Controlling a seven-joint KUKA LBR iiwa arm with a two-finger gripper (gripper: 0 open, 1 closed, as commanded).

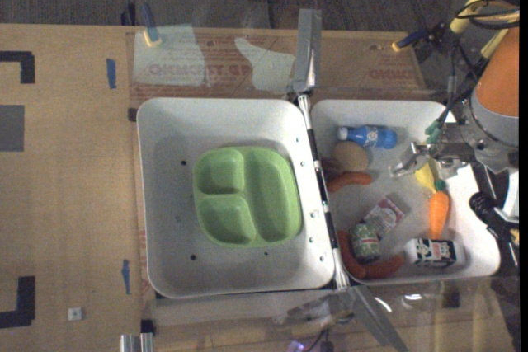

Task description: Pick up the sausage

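Lowest in the right bin [487, 260], a curved sausage [367, 264] lies beside a milk carton [433, 252]; another sausage [351, 180] touches the potato [350, 156]. Gripper [425, 161] above the bin's right part, beside a carrot [439, 213]; its state cannot be told.

Faint reddish print runs across the cardboard sheet [206, 66] lying under clear plastic behind the bins, too washed out to read. The blue bottle [368, 136] has a white label, the small carton [431, 252] dark markings, and the packet [383, 216] some print, all too small to make out.
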